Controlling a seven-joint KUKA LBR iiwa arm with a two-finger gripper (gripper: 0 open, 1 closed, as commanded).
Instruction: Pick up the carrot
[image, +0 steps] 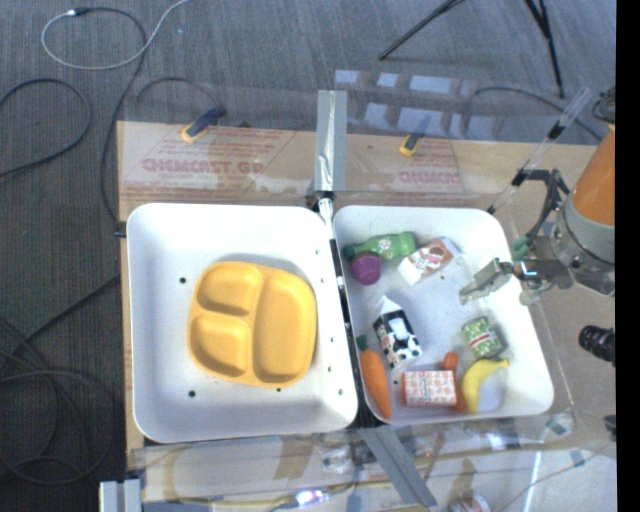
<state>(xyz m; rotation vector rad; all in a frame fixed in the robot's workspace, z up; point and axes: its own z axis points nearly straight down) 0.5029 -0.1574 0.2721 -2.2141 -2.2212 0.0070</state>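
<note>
Right now I am looking at the carrot lying at the near left corner of the right bin, around seven o'clock of that bin, its length running up along the bin's left wall. Just beside it at three o'clock a red and white carton is sitting, with a banana further to the right and a small green can just above that. Close above the carrot, at twelve o'clock from it, a black and white cow-pattern carton is resting. Further back, a purple plum-like fruit and a green bottle are lying near the bin's far left, with a white packet to their right. The gripper is hovering above the right side of this bin, well apart from the carrot, fingers spread and grasping nothing. Over at nine o'clock, the left bin is carrying a yellow divided tray
</note>
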